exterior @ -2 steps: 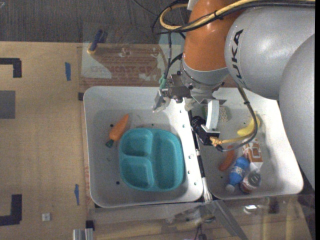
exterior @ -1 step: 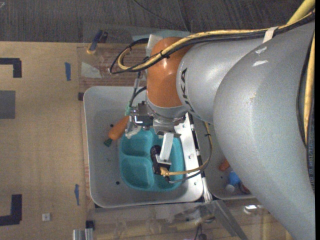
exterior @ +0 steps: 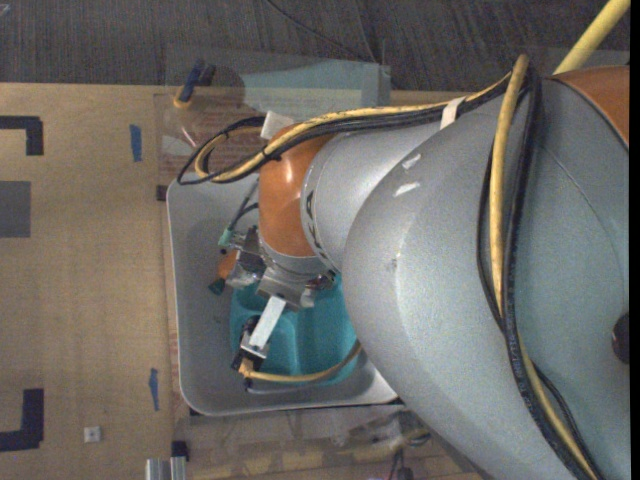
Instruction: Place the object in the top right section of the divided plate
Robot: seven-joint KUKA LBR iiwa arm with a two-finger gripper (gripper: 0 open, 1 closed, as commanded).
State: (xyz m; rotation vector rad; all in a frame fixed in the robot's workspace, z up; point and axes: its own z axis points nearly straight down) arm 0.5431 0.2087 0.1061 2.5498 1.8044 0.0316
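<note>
I cannot tell the fingers' state under the bulky grey arm [exterior: 450, 268], so a release could miss the right section of the teal plastic divided plate [exterior: 318, 346] below them.

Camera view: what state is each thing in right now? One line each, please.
white bin: resting on the bench.
teal plate: lying flat in the white bin, mostly covered.
arm: reaching in over the white bin and the teal plate.
</note>
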